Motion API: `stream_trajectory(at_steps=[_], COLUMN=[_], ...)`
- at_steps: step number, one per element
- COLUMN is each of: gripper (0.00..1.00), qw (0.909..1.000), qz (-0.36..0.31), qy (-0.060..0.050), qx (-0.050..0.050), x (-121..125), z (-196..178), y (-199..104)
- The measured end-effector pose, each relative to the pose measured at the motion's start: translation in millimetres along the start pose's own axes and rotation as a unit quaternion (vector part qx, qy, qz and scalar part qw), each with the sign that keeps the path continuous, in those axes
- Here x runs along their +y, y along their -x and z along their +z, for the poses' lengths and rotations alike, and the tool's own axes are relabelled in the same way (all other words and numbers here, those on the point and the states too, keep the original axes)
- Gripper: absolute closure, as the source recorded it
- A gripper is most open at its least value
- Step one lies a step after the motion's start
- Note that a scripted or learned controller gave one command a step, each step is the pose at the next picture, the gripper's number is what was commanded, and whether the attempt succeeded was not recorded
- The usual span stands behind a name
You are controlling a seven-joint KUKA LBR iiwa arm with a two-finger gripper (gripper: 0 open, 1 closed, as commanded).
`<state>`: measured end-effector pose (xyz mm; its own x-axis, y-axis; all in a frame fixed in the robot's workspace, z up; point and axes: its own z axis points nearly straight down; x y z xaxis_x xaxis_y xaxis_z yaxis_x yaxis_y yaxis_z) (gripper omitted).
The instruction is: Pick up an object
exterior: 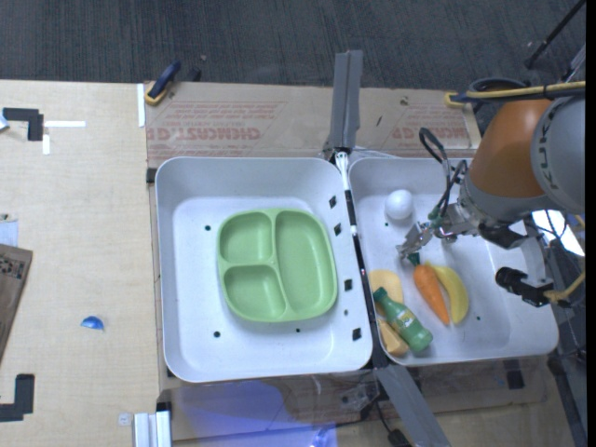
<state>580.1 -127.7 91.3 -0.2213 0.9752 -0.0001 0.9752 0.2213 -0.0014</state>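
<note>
In the right bin [503, 338] lie an orange carrot [430, 291], a yellow banana [455, 291] beside it, a green bottle [404, 319] resting across a pale yellow item [385, 288], and a white ball [399, 204] near the far wall. My gripper [413, 242] hangs low over the bin between the ball and the carrot, its metal fingers pointing left and down. Nothing shows between the fingers. The fingertips sit just above the carrot's upper end.
The left bin [182, 277] holds a green divided plate [277, 264]. A grey post [345, 101] rises behind the divider between the bins. Cables and arm hardware [526, 287] crowd the right bin's right side. A small blue object [91, 323] lies on the wooden bench at left.
</note>
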Motion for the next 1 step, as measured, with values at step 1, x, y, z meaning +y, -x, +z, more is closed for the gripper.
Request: stream_trajectory(at_steps=[1], gripper=[1.0], qw=[1.0], qz=[0.002], qy=[0.0], qx=[0.0], x=[-0.2], z=[-9.1], y=[1.4])
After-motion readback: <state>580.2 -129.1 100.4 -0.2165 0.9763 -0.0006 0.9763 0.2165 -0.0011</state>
